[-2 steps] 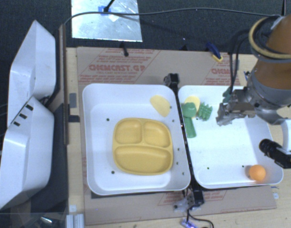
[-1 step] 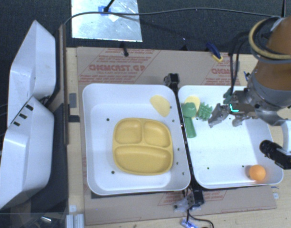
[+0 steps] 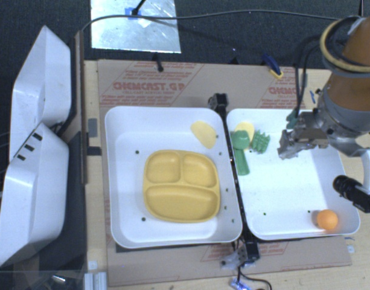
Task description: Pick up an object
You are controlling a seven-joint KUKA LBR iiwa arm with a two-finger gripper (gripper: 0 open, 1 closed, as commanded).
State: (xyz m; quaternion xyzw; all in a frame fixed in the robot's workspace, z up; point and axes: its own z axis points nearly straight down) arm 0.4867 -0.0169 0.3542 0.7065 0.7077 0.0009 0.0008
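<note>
A: Where is the gripper (image 3: 291, 145) located?
B: Above the right bin (image 3: 293, 222), near its upper right part; whether its fingers are spread or pressed together cannot be told.
A: Where are the objects placed?
B: Green pieces (image 3: 240, 151) and a yellow piece (image 3: 245, 128) lie at that bin's upper left; an orange ball (image 3: 327, 220) is seen at its lower right; a yellow divided plate (image 3: 181, 185) is seated in the left bin (image 3: 121, 180).

The bench (image 3: 172, 83) carries two white bins: the left bin (image 3: 121, 174) and, touching its right side, the right bin (image 3: 287, 204). Behind the left bin lies a shiny sheet (image 3: 133, 20).
</note>
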